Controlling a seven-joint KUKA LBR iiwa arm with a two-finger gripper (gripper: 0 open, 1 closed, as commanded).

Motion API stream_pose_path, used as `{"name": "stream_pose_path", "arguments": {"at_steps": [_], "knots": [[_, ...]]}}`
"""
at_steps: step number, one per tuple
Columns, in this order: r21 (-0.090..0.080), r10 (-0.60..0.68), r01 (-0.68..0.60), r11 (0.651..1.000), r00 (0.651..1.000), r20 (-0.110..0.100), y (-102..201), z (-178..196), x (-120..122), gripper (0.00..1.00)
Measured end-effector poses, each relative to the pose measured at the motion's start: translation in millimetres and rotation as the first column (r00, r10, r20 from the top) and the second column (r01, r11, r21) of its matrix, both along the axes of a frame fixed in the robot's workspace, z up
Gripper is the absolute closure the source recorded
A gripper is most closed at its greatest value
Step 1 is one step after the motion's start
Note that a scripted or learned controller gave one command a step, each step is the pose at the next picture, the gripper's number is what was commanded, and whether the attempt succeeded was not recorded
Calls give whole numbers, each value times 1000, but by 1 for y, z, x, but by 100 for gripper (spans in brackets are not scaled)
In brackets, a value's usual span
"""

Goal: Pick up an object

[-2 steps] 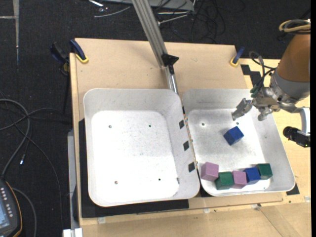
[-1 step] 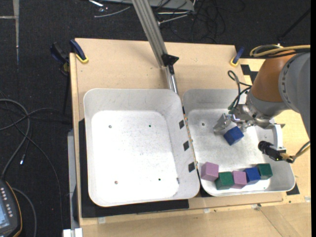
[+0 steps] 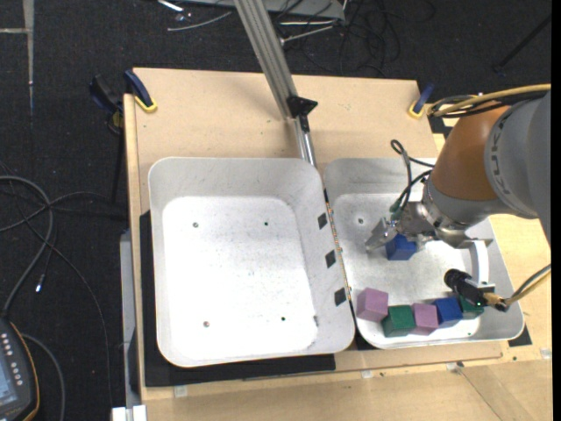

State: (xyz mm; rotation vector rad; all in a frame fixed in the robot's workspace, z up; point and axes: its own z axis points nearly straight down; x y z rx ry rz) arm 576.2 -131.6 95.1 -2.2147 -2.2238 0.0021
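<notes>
My gripper hangs low over the middle of the right bin, with the grey arm and its orange band reaching in from the right. A blue cube sits directly at the gripper's tip, touching or just under it. Whether the cube is gripped is hidden by the wrist. Along the bin's front wall lie a purple cube, a green cube, a second purple cube and another blue cube.
The left bin adjoins the right one along a shared rim with black clips. A metal pole slants in from the back. Orange clamps hold the bench corners.
</notes>
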Motion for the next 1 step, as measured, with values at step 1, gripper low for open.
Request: {"name": "stream_pose_path", "arguments": {"at_steps": [1], "knots": [[-2,-4,4,1000,1000,5,-2,10,2,100]]}}
